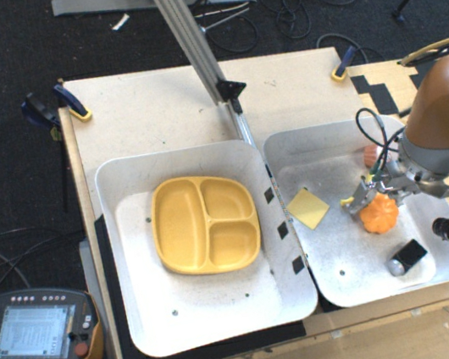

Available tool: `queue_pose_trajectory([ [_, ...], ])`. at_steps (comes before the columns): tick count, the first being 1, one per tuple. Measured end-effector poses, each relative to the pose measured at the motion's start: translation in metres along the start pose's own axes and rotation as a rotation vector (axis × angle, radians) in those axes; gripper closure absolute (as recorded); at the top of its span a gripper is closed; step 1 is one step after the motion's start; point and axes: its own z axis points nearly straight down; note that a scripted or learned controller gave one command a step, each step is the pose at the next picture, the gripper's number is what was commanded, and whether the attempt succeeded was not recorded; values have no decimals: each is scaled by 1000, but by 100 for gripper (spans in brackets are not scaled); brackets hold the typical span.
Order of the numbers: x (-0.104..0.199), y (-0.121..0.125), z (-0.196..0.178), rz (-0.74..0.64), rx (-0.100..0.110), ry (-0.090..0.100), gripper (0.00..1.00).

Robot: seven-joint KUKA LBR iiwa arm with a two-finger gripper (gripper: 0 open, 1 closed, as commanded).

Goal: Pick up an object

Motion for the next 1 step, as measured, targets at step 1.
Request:
queue_pose_trajectory([
  [1,0,1,-11,0,-2,-1,100],
])
